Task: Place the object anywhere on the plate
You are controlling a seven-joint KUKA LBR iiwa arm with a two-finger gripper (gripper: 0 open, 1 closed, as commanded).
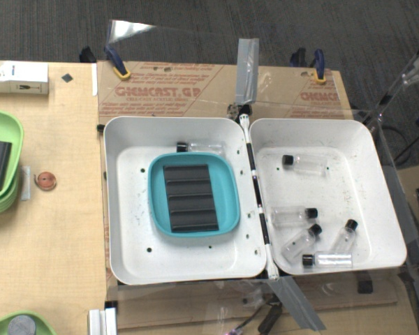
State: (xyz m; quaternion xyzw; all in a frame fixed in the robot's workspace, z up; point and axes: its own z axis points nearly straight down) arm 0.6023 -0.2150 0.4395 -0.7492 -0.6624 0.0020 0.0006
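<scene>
Clear vials [314,229]; glossy teal plate [230,194].

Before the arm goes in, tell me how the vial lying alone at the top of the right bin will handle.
The vial looks like clear plastic or glass with a black cap: probably light and slippery. It lies on its side and looks round, so a push would likely roll it across the right bin. If glass, it could crack under a hard squeeze.

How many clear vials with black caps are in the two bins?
6. One vial in the left bin behind the teal plate; five in the right bin: one at the back, four near the front.
</scene>
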